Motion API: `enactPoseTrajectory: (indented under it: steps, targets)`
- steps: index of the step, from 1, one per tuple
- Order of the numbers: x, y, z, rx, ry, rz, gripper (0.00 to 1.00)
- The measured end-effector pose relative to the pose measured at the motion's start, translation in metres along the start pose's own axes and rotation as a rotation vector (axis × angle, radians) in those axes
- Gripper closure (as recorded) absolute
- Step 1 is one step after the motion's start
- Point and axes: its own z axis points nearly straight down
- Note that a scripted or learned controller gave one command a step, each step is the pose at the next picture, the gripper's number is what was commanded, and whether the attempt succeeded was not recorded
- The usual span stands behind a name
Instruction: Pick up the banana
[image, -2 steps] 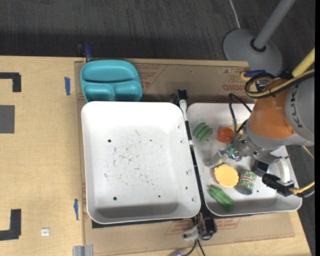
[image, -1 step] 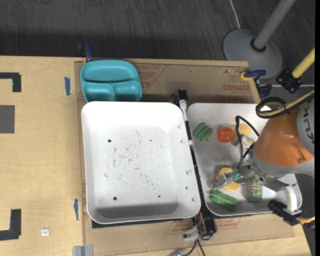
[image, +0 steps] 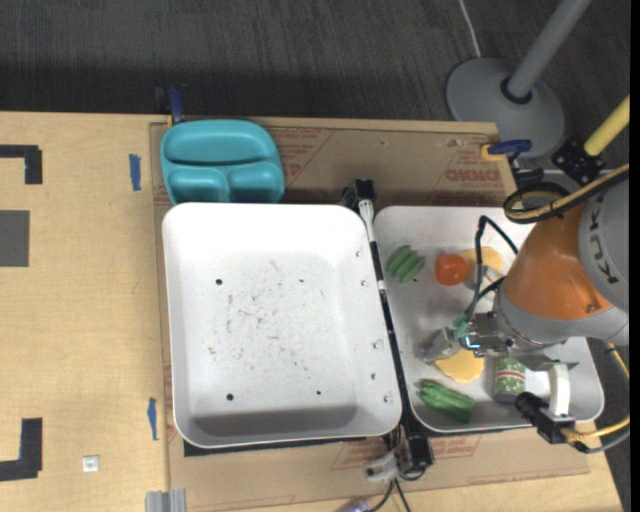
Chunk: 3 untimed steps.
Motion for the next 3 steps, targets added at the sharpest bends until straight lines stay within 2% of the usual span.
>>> enactPoseTrajectory:
  steps: [1, 3]
  targets:
    - [0.0, 0.001, -0.01, -0.003, 0.0, 0.001, 1.0]
    - [0.001, 0.002, -0.029, -0.007, -0.002, 0.001, 1.0]
